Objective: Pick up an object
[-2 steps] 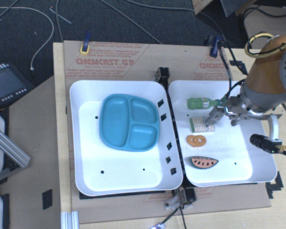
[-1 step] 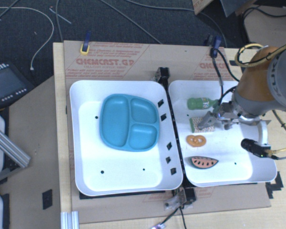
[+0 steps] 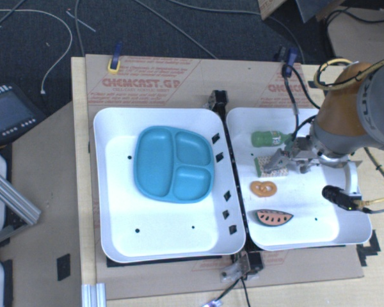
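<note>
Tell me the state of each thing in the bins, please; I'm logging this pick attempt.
Blue divided plate: flat in the left bin, nothing on it.
Green bottle: on its side, right bin.
Pretzel: lying flat.
Watermelon slice: lying flat.
End effector: low over a small packet.

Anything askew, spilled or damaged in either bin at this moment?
Nothing stands out. The blue divided plate lies flat in the left bin. In the right bin, the green bottle lies on its side, with the pretzel and watermelon slice apart from each other. The gripper is low beside them.
</note>
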Robot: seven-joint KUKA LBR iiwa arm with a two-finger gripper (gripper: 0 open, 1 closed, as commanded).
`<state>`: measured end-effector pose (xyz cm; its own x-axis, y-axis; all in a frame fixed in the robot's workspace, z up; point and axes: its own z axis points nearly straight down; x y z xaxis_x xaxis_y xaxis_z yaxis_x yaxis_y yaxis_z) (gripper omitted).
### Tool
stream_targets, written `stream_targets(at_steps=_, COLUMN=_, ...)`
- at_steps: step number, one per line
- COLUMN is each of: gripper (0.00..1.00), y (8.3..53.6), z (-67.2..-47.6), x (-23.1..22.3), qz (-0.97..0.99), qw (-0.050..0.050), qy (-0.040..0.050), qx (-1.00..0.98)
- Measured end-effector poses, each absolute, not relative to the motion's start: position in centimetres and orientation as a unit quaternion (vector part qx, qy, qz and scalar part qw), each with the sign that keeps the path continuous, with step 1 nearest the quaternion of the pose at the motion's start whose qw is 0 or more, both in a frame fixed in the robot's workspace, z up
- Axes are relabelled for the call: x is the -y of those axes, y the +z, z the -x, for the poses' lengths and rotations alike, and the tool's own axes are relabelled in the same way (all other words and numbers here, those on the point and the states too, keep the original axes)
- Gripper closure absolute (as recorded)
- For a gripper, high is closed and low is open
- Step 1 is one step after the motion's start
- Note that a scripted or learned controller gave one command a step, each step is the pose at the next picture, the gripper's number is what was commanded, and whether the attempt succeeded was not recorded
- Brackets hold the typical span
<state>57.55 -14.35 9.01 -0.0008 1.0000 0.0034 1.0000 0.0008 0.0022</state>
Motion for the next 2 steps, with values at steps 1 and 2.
stream_targets(at_steps=1, gripper=1.0, y=10.3, z=-57.8, x=14.3, qz=0.707, qw=-0.004, qy=-0.0049, qx=0.707)
stream_targets(at_steps=2, gripper=1.0, y=16.7, z=-57.7, x=14.6, qz=0.707, qw=-0.003, qy=-0.0016, qx=0.707)
